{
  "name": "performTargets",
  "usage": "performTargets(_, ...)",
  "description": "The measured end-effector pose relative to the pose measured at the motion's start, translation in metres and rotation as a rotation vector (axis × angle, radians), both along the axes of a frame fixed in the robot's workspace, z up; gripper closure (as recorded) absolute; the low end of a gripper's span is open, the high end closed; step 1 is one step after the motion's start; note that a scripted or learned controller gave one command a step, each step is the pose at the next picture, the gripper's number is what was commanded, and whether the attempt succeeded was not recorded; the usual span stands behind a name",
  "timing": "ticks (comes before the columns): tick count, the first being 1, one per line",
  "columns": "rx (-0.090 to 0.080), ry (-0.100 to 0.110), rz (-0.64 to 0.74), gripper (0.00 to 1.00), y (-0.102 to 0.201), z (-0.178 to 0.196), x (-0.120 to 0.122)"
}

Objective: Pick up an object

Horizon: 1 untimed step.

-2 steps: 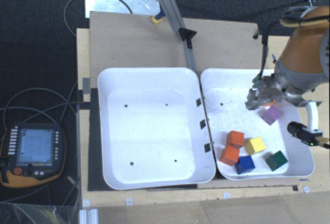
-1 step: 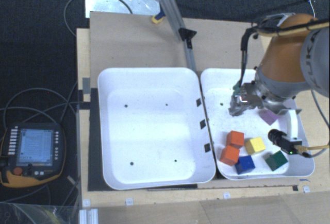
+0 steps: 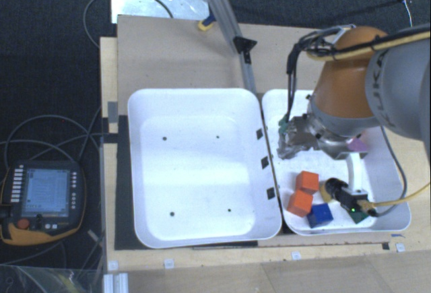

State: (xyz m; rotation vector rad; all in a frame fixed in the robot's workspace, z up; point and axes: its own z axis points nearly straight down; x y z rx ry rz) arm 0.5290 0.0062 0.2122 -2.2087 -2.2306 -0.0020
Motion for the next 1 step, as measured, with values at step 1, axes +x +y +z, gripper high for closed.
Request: performTargets(1,0.000,-0.001,0.001,1.00,0.0457,0.0011,-0.0089)
